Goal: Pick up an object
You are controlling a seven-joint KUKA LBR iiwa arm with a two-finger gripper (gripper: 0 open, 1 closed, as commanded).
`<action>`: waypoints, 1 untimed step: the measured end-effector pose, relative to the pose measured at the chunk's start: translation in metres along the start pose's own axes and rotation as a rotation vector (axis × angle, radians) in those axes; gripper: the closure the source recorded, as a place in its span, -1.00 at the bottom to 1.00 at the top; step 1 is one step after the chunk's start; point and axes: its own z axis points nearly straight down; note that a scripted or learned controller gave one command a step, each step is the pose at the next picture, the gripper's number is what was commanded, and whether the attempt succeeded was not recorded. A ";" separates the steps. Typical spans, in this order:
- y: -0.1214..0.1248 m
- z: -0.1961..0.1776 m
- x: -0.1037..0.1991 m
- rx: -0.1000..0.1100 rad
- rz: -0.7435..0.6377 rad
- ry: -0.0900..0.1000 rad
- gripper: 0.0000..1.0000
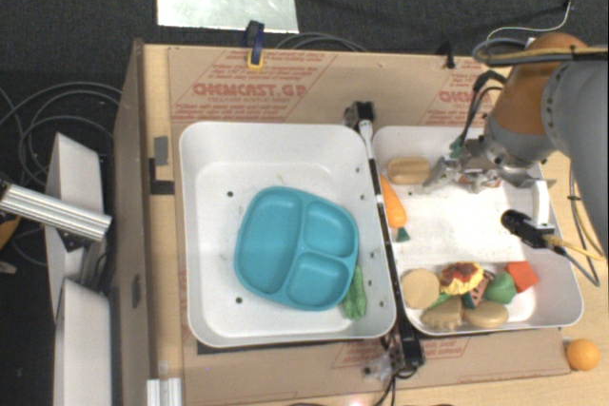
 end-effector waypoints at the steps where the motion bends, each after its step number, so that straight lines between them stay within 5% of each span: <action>1: 0.025 0.002 -0.005 0.078 0.004 0.019 -1.00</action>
